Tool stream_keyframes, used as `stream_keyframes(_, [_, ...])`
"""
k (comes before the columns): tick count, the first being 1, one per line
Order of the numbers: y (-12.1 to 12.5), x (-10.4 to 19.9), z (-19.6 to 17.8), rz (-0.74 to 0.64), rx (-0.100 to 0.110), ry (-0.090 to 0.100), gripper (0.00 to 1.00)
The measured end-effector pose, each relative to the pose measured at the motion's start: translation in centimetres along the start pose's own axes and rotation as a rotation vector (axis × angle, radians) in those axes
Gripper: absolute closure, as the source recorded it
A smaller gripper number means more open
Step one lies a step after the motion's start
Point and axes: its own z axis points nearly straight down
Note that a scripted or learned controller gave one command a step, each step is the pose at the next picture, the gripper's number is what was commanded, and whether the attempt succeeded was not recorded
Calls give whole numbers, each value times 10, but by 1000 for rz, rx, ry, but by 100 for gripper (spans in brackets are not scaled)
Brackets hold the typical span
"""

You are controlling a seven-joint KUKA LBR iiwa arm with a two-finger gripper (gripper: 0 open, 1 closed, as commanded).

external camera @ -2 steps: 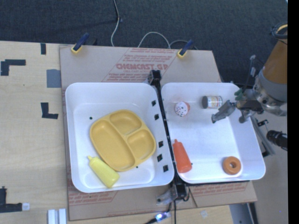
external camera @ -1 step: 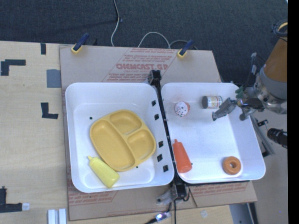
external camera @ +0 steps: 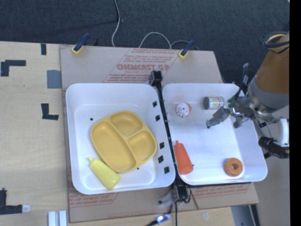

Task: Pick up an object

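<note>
In the right bin lie 4 loose things: a small jar on its side near the far wall, a white ball with red speckles to its left, an orange bottle along the divider at the near left, and a brown ring-shaped doughnut in the near right corner. The gripper hangs just beside and below the jar, its 2 fingers spread apart with nothing between them. The arm enters from the right, orange band above the wrist. The left bin holds a yellow 3-compartment plate and a yellow bottle touching its near left edge.
</note>
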Motion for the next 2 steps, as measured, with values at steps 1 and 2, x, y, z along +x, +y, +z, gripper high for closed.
stream_keyframes(1, [1, 1, 44, 0, 0, 0, 0])
stream_keyframes(2, [-7, 0, 90, 0, 2, 0, 0])
